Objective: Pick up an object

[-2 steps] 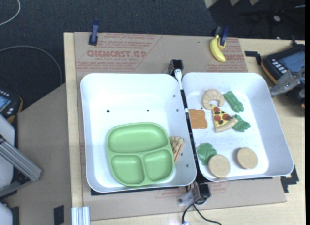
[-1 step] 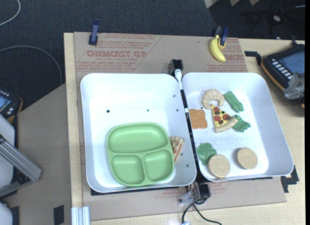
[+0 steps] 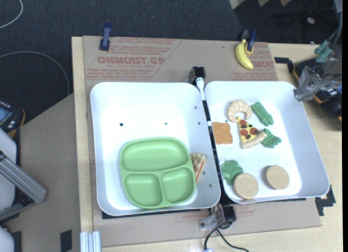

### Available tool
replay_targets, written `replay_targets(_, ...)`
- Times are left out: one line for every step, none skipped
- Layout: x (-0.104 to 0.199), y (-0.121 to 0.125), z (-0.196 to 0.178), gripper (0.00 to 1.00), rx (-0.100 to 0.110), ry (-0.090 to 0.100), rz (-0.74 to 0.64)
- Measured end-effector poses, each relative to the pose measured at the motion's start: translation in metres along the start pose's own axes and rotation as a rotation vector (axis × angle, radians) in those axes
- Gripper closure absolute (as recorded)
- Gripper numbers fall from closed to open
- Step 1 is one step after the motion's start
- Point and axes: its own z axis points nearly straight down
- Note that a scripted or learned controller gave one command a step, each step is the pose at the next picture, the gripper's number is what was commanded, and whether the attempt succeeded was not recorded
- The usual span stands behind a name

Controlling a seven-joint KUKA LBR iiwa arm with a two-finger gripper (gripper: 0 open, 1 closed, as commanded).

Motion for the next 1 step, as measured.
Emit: replay_targets(-0.0096,-0.0019,0.0565,1.0,0.016,0.0,0.013)
